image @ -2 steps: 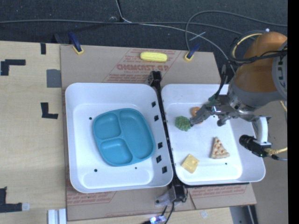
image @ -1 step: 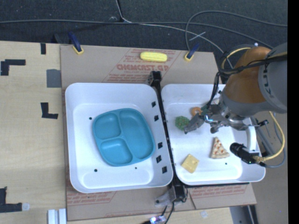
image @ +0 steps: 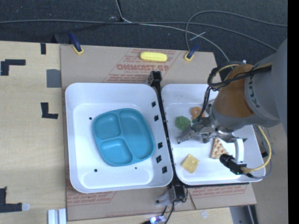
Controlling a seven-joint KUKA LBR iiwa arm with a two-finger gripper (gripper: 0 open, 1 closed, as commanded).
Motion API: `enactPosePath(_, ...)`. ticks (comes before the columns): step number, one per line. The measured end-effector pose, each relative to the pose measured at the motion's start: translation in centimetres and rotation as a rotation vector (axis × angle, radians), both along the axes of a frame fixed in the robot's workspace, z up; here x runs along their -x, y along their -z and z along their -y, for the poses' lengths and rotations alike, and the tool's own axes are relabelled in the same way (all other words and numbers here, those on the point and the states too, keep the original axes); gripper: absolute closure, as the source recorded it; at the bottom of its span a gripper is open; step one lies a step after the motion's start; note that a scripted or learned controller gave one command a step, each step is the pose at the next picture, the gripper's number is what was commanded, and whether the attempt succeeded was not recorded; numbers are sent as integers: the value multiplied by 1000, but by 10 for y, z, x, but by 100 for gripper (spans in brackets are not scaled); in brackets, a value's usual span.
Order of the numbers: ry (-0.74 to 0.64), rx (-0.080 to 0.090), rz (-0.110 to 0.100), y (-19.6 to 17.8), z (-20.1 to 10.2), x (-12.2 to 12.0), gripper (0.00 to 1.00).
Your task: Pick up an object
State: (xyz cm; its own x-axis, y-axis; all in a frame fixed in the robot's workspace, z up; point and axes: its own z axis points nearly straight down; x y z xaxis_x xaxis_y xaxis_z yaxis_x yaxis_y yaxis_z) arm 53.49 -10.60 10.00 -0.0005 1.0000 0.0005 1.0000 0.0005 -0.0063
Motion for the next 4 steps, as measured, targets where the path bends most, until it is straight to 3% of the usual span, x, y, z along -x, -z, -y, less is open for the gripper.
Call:
enactPosePath(1,0,1,5,16,0,0,0)
enactPosePath(2,0,2,7,4,0,-1,100)
enactPosePath(4,-1,1,8,-86,13,-7,100)
